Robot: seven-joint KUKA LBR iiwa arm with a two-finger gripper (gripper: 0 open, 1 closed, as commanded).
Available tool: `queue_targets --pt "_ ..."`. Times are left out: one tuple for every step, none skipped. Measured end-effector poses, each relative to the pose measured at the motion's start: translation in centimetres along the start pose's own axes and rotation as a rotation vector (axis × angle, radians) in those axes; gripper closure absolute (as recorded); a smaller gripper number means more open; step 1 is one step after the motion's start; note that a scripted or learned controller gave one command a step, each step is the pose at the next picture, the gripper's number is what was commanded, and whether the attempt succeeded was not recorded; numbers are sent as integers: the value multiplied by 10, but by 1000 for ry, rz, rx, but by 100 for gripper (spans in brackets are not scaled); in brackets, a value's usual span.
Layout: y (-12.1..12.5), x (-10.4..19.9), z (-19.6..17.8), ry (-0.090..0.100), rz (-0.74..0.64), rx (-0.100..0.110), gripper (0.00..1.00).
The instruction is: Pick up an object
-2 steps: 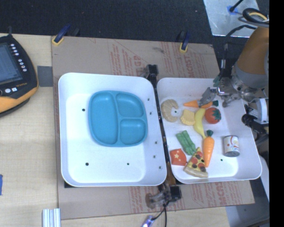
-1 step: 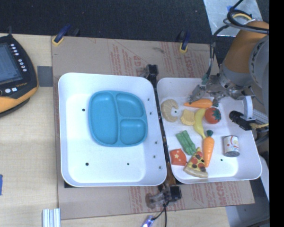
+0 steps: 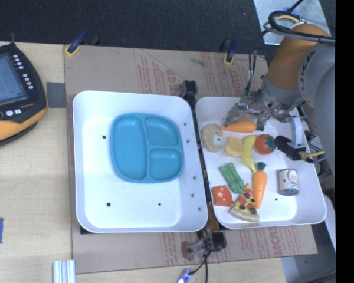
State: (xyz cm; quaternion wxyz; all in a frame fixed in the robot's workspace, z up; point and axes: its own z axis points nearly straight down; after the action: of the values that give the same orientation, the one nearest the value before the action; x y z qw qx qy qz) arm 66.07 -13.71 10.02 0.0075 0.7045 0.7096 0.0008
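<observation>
Pale wood bench [image 3: 29, 181], brown cardboard sheet [image 3: 135, 75] clamped on; dark carpet [image 3: 135, 7] behind.

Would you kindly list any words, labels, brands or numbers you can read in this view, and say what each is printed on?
No text here can be read for certain.
Red printing on the cardboard sheet under the bins: repeated lines, too blurred to read.
Label on the small can in the right bin: too small to read.
Screen and buttons of the teach pendant at left: too blurred to read.
</observation>
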Motion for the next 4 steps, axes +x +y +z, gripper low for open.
queue_targets --pt "0 18 0 0 0 2 0" --pt "0 35 0 1 0 4 0" --pt "0 34 -11 1 -2 5 100" --pt "0 34 -11 1 -2 6 0"
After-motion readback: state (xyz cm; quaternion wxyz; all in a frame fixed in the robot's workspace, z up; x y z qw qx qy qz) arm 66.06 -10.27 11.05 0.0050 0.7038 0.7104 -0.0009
